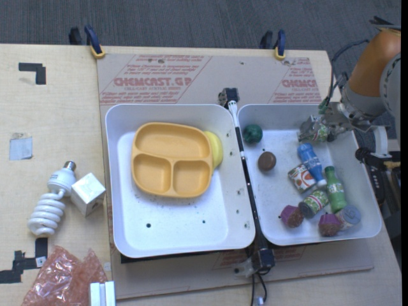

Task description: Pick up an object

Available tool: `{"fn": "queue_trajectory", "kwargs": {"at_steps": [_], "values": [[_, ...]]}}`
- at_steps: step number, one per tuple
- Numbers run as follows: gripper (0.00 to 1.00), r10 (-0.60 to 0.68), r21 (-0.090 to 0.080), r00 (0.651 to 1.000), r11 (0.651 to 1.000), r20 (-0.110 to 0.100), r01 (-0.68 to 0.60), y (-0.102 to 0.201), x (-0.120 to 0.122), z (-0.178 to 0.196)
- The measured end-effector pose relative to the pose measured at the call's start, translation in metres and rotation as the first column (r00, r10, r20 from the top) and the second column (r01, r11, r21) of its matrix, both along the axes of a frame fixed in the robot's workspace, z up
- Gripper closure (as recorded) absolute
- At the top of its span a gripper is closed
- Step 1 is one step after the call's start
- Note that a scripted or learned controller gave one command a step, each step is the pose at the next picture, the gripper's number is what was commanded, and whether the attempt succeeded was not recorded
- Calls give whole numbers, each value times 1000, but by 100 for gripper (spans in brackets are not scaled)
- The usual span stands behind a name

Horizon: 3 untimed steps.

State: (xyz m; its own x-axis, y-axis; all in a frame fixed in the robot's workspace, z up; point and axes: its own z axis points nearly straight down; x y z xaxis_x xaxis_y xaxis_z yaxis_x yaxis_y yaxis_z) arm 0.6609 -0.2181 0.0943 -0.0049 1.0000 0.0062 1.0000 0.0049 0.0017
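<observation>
Over the right-hand shallow white plastic bin (366,231) we see the grey arm with its orange band (376,65) reaching in from the right, and its two-finger gripper (317,130) sits low at the bin's far right corner, close against the rim; whether it is spread or pressed together we cannot tell, since the tip blurs into a small greenish-grey mass there. Just beside it lies a blue plastic bottle (310,160), then a red-and-white printed can (301,177), a green bottle (334,189), a green-labelled can (314,202), two knobbly dark-red fruit shapes (292,217) and a round blue-grey lid (350,216), all crowded along the right and near walls. A dark green ball (253,133) and a brown ball (266,162) rest apart near the divider, with bare smooth floor between them and the cluster. The left white bin (121,234) holds a matte yellow three-compartment tray (171,159) with a yellow rounded piece (215,150) touching its right edge. On the bench lie a white spiral lamp bulb (51,201), a white cube (88,193) and crinkled reddish wrap (60,278).
</observation>
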Motion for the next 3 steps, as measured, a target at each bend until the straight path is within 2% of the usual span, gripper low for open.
{"fn": "queue_trajectory", "kwargs": {"at_steps": [1,2,3], "values": [[100,2,-3,1000,1000,2,-2,-1,0,10],[100,-3,-8,1000,1000,0,3,32,-2,77],[100,-4,-7,1000,1000,-2,4,105,-35,131]]}}
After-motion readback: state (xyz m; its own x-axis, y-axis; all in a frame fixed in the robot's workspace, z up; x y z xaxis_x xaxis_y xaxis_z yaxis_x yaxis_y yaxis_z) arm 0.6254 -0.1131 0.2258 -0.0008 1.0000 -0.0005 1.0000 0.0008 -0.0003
